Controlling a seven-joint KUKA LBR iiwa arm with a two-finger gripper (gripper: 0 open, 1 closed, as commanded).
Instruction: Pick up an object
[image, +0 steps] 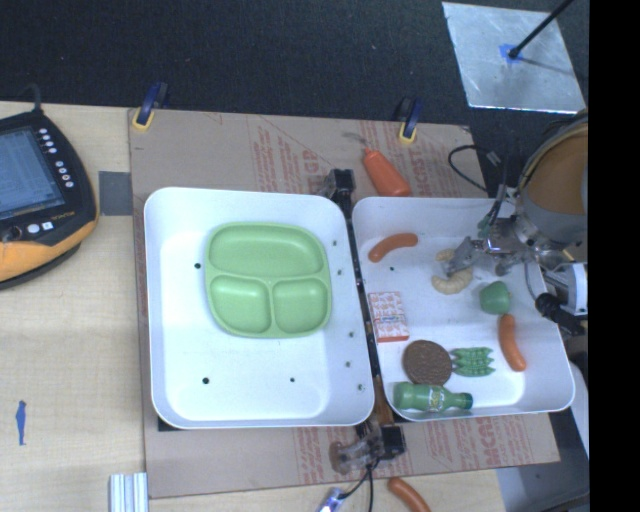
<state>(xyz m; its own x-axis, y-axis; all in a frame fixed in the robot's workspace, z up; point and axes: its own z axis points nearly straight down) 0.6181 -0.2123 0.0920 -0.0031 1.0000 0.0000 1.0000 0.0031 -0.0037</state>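
Over the right bin (530, 400), near its upper right corner, the arm (555, 185) reaches in from the right. Tool (462, 262) low, tips at a pale curved piece, banana-like (452, 282); cannot tell whether tips touch it or whether the tool is spread or closed. Nothing seen gripped.

Right bin contents:
- orange sausage (392, 246), upper left, lying at a slant.
- pale piece, upper middle, just under the tool.
- green rounded item (494, 298), right of the pale piece, apart from it.
- second orange sausage (512, 343), near the right wall, below the green item.
- small printed card (387, 314), red and white, flat by the left wall.
- brown round disc (428, 362), lower middle.
- green pod cluster (473, 361), touching or just beside the disc on its right.
- green bottle (430, 399), on its side along the near wall.

Left bin (175, 400): green divided plate (268, 279), three compartments, sitting centre-high.

Outside the bins, on the table (60, 380): orange carrot-like piece (385, 173) on the cardboard sheet (230, 150) above the right bin; another orange piece (410, 493) at the bottom edge; teach pendant (40, 195) at far left; blue clamps (150, 105) on the sheet's top edge.
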